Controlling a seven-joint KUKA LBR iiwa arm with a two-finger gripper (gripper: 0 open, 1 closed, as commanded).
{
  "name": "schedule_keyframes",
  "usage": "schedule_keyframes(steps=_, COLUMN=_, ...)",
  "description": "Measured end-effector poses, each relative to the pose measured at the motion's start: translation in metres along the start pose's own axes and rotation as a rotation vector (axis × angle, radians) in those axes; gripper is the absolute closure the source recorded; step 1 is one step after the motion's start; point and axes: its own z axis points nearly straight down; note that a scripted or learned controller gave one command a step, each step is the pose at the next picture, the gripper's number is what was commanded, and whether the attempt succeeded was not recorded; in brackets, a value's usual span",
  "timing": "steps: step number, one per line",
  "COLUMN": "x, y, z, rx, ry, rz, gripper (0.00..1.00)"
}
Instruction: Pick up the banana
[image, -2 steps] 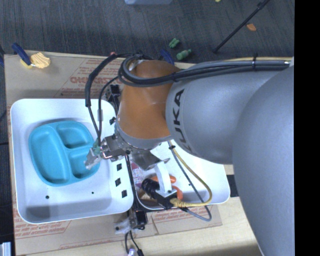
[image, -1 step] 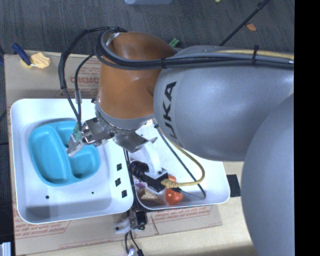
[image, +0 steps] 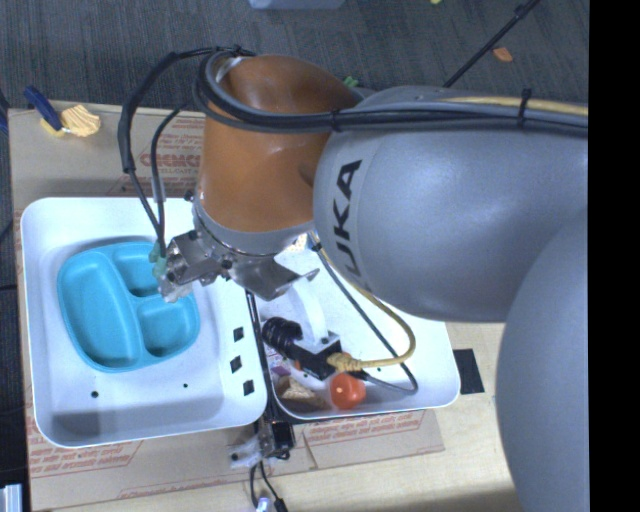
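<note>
My gripper (image: 176, 270) hangs over the right part of the left bin (image: 60, 420), just above the edge of a blue divided tray (image: 115, 310) that lies in that bin. The grey arm with its orange band (image: 260, 150) reaches in from the right and hides most of the right bin (image: 440, 385). In the uncovered front strip of the right bin lie a small red round thing (image: 347, 391) and a brownish thing (image: 298, 388) beside it.
The bins rest on cardboard (image: 360, 430) on the bench. A small yellow and blue thing (image: 72, 118) lies on the floor at the far left, outside the bins. A white strip of the left bin shows in front of the blue tray.
</note>
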Motion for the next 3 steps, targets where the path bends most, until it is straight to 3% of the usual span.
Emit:
schedule_keyframes(steps=1, x=-0.050, y=-0.026, z=0.015, rx=0.000, ry=0.001, rz=0.252, gripper=1.00)
schedule_keyframes(steps=2, x=-0.110, y=-0.038, z=-0.154, rx=-0.007, ry=-0.001, rz=0.084, gripper=1.00)
schedule_keyframes(steps=3, x=-0.009, y=-0.019, z=-0.020, rx=0.000, ry=0.001, rz=0.068, gripper=1.00)
